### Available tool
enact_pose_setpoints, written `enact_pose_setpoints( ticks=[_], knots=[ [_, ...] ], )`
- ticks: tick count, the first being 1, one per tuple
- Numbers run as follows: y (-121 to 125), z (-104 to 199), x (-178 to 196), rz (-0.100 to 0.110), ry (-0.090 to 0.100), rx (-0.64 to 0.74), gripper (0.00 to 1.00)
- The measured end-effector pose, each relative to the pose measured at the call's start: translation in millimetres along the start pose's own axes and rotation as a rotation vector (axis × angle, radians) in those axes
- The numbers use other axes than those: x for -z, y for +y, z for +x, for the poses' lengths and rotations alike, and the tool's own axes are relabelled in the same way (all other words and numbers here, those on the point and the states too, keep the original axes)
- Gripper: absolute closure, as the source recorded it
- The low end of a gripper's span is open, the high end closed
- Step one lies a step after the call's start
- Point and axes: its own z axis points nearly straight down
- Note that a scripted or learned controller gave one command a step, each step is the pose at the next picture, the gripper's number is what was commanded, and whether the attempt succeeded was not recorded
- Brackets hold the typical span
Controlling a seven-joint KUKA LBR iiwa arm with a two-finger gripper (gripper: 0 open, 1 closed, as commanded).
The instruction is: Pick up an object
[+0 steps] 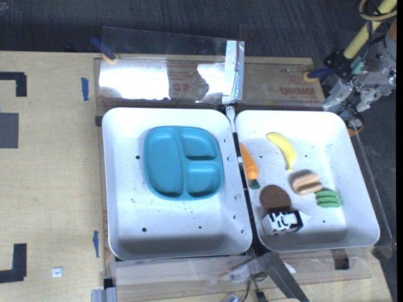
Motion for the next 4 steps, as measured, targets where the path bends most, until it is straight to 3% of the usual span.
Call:
enact_pose_setpoints(
  ticks=[1, 2, 3, 4],
  knots=[
    [15.4, 53.0, -97.5, 0.008, 0.003, 0.051, 0.0],
    [-18.1, 57.8, -185.9, -0.006, -0.001, 0.106, 0.0],
    [-16.8, 57.0, -174.2, -0.011, -0.003, 0.104, 1.0],
    [-2.4, 130.4, -73.5, -0.01, 0.001, -0.013, 1.0]
  ],
)
